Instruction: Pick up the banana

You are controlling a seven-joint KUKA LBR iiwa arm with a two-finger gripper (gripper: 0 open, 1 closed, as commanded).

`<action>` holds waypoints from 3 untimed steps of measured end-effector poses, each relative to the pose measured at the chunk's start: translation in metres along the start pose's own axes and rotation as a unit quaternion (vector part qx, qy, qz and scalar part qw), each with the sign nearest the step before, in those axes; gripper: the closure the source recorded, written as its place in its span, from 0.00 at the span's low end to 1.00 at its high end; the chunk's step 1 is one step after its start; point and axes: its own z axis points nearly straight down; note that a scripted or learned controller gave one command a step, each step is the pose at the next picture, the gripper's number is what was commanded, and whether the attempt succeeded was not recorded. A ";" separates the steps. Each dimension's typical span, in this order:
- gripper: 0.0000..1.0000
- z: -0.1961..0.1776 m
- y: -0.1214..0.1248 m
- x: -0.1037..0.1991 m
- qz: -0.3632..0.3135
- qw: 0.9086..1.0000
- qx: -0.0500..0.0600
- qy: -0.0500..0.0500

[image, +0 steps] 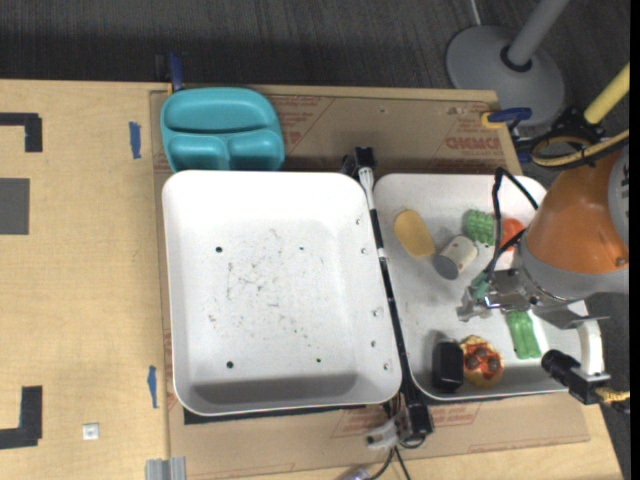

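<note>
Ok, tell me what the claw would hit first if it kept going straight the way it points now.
Probably the bare floor of the right white plastic bin, beside the short grey cylinder. The claw seems to point down and left, missing the yellow banana; depth is unclear.

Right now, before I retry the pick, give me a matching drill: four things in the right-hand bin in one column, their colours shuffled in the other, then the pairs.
Things:
1. banana
2. small cylinder
3. knobbly toy near the bin's far edge
4. block near the bin's near edge

Colours:
A. black
B. green
C. yellow
D. grey

Pairs: 1-C, 2-D, 3-B, 4-A
</note>
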 end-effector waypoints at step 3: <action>1.00 -0.029 0.003 0.000 -0.001 1.000 -0.004 -0.002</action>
